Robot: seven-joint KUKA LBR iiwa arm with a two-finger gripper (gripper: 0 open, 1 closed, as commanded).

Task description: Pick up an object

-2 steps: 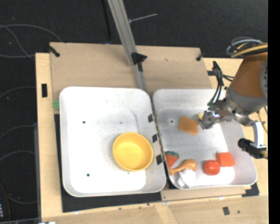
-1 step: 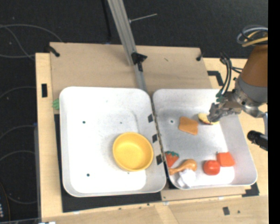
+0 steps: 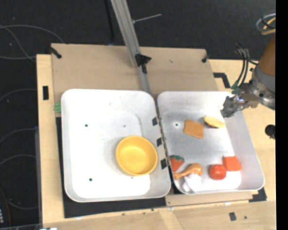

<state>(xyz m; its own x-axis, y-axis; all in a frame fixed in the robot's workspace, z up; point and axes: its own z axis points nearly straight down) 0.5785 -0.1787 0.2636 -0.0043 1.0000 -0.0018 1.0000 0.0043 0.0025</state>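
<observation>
Dark metal gripper (image 3: 229,107) is seen at the right bin's (image 3: 240,143) upper right edge, tip over the rim area; whether the fingers are spread or closed cannot be told at this res. Nothing is seen between them. Grey wrist w/ orange band runs off to the right.

Just left of and below the tip, a yellow piece (image 3: 214,122) is laid on the bin floor, near the tip; contact can't be made out. Beside it, to the left, an orange-brown slab (image 3: 194,129) lies flat, apart from the yellow piece by a small gap.

Bare floor is left through the bin's middle and upper left. The lower edge is crowded: orange block (image 3: 233,163) touching or nearly touching a red ball (image 3: 217,171) near the lower right corner; a carrot-like item (image 3: 176,162) against the left wall; an orange curved piece (image 3: 189,170) and a white lump (image 3: 191,181) packed together at the lower left corner.

Left bin (image 3: 86,114) holds a yellow bowl (image 3: 136,155), upright, toward its lower right, near the shared divider; the rest of that floor is bare. A grey pole (image 3: 127,30) slants from the top down to the join btw. the bins.
</observation>
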